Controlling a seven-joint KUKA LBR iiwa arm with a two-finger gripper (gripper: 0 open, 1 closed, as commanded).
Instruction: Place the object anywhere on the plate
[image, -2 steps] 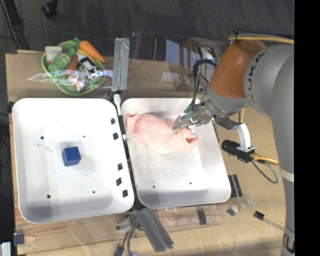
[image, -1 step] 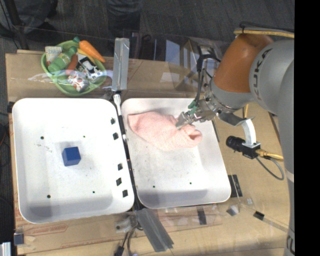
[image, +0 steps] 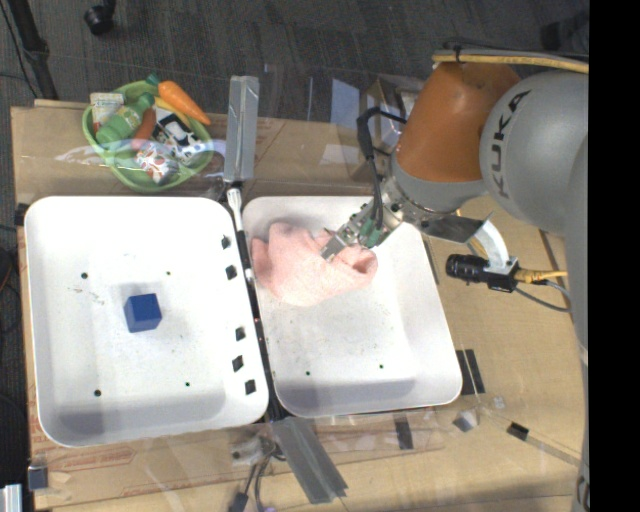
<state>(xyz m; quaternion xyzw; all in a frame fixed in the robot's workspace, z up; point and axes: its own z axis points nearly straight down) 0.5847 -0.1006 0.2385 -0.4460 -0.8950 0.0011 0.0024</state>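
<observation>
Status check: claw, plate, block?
Claw over pink plate, right bin. Blue block apart, in left bin. Nothing between them.

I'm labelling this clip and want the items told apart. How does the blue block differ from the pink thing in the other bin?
The blue block is small, boxy and sharp-edged; the pink thing is larger, flat and irregular in outline. The block sits alone in the left bin; the pink thing lies in the right bin with the hand at its edge. Both rest on white bin floors.

Right edge of the pink plate (image: 300, 268) under the tool (image: 352, 240); finger state unclear.
</observation>
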